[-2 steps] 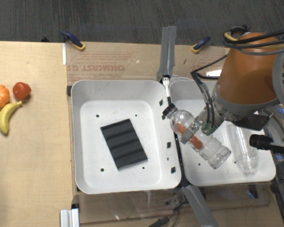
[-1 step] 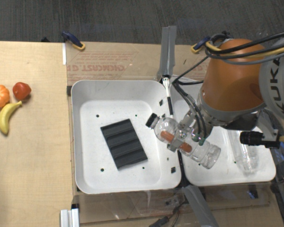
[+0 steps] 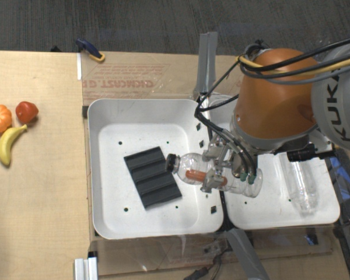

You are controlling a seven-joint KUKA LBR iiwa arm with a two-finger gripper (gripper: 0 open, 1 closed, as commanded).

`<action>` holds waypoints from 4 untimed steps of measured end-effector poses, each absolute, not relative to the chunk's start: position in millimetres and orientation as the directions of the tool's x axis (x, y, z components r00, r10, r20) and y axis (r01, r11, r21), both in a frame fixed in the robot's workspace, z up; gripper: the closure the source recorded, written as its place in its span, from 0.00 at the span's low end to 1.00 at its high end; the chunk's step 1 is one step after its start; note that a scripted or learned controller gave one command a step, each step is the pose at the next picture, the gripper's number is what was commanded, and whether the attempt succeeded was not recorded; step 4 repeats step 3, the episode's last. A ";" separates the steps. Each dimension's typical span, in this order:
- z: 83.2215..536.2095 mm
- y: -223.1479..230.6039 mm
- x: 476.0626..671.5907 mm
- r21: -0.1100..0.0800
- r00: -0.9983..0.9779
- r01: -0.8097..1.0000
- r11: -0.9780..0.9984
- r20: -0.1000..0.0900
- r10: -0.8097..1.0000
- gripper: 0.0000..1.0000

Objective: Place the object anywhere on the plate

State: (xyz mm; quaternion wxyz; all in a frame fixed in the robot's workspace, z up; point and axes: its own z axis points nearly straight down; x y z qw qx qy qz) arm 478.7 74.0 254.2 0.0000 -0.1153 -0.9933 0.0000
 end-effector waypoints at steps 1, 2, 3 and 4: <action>250.0 71.8 525.7 0.000 -1.000 0.027 1.000 -0.001 0.027 1.00; 189.6 108.4 579.2 0.001 -0.947 -0.323 0.947 -0.001 -0.323 1.00; 190.1 108.2 579.5 0.001 -0.947 -0.323 0.947 -0.002 -0.323 0.00; 190.1 108.2 579.5 0.001 -0.947 -0.323 0.947 -0.002 -0.323 0.00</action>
